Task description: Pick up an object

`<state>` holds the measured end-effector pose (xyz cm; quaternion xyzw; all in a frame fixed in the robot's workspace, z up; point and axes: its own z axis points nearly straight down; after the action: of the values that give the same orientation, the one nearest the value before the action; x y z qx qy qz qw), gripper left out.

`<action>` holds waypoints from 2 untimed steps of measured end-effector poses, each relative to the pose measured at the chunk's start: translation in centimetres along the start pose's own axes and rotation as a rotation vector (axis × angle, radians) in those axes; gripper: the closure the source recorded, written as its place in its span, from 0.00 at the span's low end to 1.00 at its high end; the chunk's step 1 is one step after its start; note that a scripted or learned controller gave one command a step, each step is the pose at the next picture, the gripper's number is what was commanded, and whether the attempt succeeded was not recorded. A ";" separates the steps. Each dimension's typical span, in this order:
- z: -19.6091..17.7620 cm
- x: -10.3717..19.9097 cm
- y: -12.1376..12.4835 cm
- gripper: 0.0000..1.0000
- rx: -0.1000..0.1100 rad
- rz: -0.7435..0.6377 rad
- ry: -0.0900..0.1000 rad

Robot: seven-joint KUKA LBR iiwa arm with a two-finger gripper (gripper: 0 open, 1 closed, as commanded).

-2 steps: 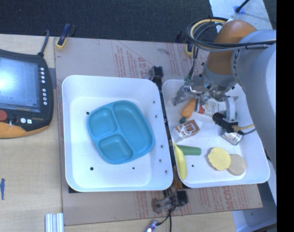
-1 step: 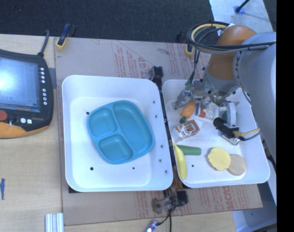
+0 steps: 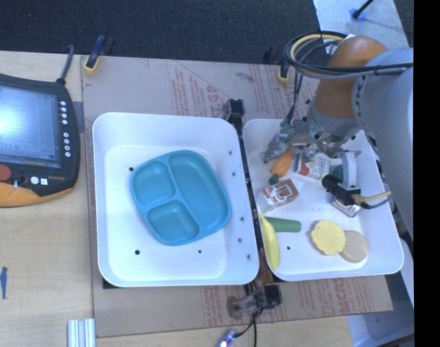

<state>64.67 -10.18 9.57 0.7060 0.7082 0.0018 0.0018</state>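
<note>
Grey arm (image 3: 382, 100) with orange band (image 3: 346, 74) entering from the right, wrist bent downward, gripper (image 3: 288, 147) lowered at its end.

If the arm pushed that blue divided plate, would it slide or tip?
The blue divided plate lies flat and low in the left bin, so it would probably slide, not tip. It looks like rigid plastic, likely light. Its shallow rim may be awkward to pinch.

Blue three-compartment plastic plate (image 3: 180, 205) lying in the left shallow white bin (image 3: 118, 132). Right of that plate, in the neighbouring white bin (image 3: 382, 255): gripper (image 3: 286, 147) over a small orange piece (image 3: 281, 163), plus a green cylinder (image 3: 285, 225) and a yellow disc (image 3: 328, 236).
</note>
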 end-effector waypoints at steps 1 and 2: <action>0.0 0.7 1.1 0.00 0.002 -0.001 -0.001; 0.0 0.9 0.1 0.00 -0.001 0.000 -0.003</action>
<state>64.73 -9.30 9.57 0.7059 0.7083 0.0012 0.0034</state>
